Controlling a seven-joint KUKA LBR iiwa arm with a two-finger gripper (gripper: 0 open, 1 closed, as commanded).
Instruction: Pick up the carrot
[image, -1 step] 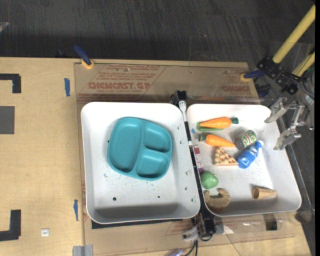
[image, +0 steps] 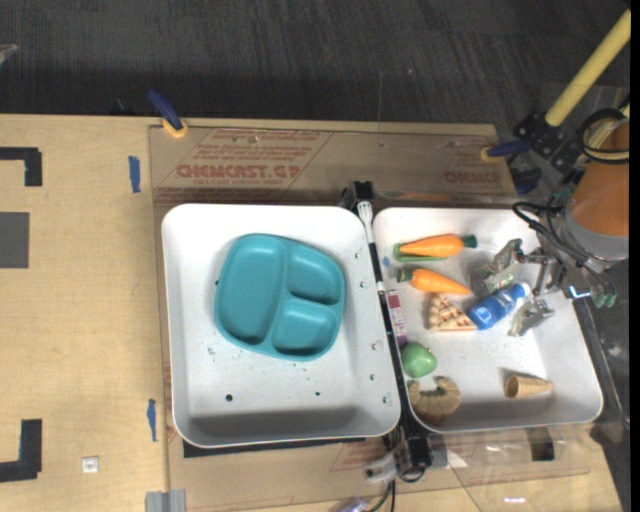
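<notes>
Here I see the smooth tapered carrot (image: 434, 245) lying near the right bin's (image: 580, 385) back wall. The gripper (image: 522, 285) hangs spread, pinching nothing, above a blue bottle (image: 497, 306).

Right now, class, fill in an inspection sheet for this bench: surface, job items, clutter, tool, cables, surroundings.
Surface: left bin holds a teal divided plate; right bin holds the small items.
Job's things: two carrots, upper carrot and lower carrot, both lying free.
Clutter: blue item, waffle piece, green piece, cone, brown item.
Tool: tool low over the right bin beside the blue item, no carrot in it.
Cables: black cables at the arm.
Surroundings: cardboard sheet, yellow pole.
</notes>
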